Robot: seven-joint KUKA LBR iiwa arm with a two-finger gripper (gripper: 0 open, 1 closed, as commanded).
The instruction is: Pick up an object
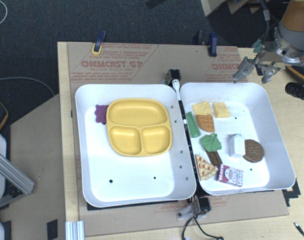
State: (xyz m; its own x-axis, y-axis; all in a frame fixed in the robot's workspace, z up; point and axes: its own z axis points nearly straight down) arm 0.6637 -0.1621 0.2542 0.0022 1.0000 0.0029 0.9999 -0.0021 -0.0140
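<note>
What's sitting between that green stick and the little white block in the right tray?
In the camera view, a green leaf-shaped piece lies between the green stick and the white block.

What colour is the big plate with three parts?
Yellow. The divided plate shows best in the camera view, in the left bin.

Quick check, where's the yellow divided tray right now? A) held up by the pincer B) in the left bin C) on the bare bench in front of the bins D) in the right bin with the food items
B: the yellow divided tray lies flat in the left bin, beside a purple item, while the pincer is up past the right bin's far edge.
</note>
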